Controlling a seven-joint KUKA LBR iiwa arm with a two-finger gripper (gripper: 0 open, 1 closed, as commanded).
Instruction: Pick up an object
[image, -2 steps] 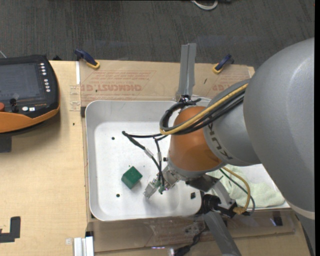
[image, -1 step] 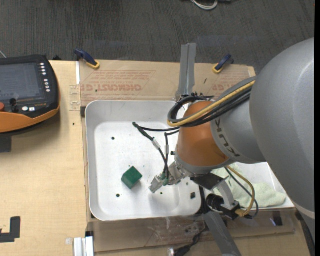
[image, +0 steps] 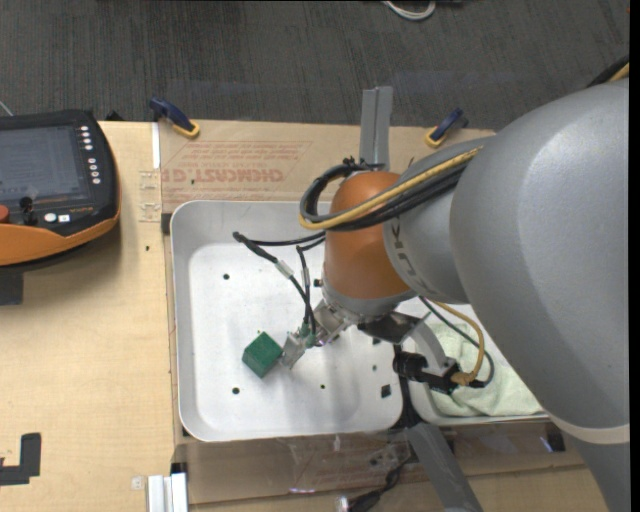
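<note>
The gripper (image: 292, 349) sat low in the left bin (image: 200, 300), touching the green block (image: 262, 354); its grip could not be judged. A good pick would centre on the block before lifting straight up. The right bin (image: 440, 408) held a pale cloth (image: 495, 390).

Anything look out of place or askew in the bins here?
Nothing stands out. A green block lies tilted in the left bin, right beside the gripper. A pale green cloth lies crumpled in the right bin, partly under the arm.
</note>
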